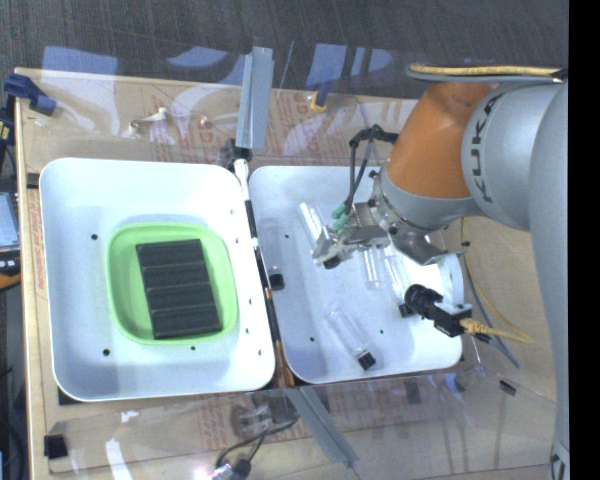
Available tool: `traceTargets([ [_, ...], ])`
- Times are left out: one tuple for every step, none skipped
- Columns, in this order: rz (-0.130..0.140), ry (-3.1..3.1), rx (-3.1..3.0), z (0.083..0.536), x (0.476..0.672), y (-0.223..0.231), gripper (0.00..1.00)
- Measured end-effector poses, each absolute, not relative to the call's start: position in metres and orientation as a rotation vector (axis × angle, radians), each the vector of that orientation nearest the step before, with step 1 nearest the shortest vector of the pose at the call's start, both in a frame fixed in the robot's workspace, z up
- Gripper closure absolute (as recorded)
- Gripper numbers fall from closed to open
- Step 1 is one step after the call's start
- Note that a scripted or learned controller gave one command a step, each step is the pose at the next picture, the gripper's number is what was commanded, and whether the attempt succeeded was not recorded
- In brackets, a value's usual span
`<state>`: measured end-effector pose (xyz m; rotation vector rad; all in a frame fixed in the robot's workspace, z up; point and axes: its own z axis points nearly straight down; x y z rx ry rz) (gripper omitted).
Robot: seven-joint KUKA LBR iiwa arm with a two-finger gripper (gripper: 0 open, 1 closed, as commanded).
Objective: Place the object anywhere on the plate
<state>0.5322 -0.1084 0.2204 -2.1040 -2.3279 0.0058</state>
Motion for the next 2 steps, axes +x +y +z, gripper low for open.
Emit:
traceTargets([
  [0.006,-2.407,-2.014,0.197,0.533,-0.06,1.0],
  [0.005,-2.488,-1.911,0.191,0.532,0.021,1.0],
])
